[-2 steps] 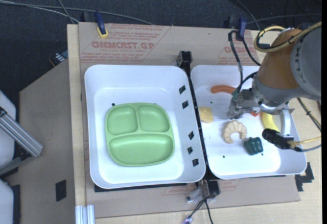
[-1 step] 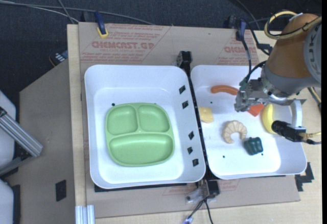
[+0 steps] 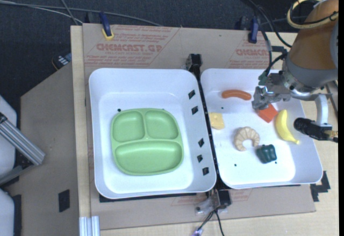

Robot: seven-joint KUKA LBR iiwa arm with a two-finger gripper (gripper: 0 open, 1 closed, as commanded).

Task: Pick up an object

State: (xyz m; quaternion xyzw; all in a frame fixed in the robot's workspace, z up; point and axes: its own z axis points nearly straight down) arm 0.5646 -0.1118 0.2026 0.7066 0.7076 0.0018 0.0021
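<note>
A green divided plate [image 3: 146, 141] fills the middle of the left bin [image 3: 102, 122], while the right bin [image 3: 306, 170] holds a sausage [image 3: 236, 94], a yellow cheese wedge [image 3: 216, 121], a croissant [image 3: 246, 138], a dark green pepper [image 3: 266, 153], a banana [image 3: 284, 127] and an orange-red block [image 3: 267, 113]. The gripper [image 3: 262, 99] hangs over the right bin's far right part, directly above and touching the orange-red block, the sausage just to its left; whether its claw is spread or closed cannot be told. Open white floor lies along the right bin's near edge and around the plate.
</note>
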